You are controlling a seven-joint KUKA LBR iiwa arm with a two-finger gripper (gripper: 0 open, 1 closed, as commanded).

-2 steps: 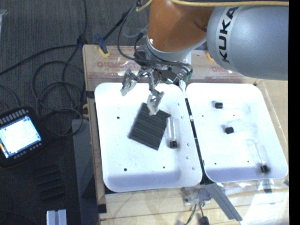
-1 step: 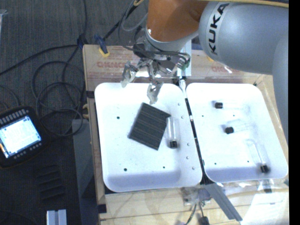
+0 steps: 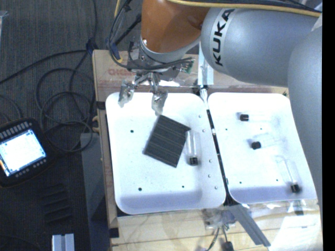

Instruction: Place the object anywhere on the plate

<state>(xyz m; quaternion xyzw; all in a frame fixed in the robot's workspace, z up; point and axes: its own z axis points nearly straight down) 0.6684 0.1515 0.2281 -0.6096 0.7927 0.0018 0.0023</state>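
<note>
A dark ribbed rectangular plate (image 3: 166,140) lies tilted in the middle of the left bin (image 3: 131,192). A clear tube with a black cap (image 3: 192,151) lies on the bin floor just off the plate's right edge, touching or nearly touching it. My gripper (image 3: 141,98) hangs over the bin's far edge, up and to the left of the plate. It is open, its two fingers (image 3: 158,101) spread wide with nothing between them.
The right bin (image 3: 261,192) holds three more clear tubes with black caps (image 3: 255,144), spread over its floor. The arm's grey body and orange band (image 3: 167,20) fill the upper right. Cables and a handheld screen (image 3: 21,151) lie on the floor at the left.
</note>
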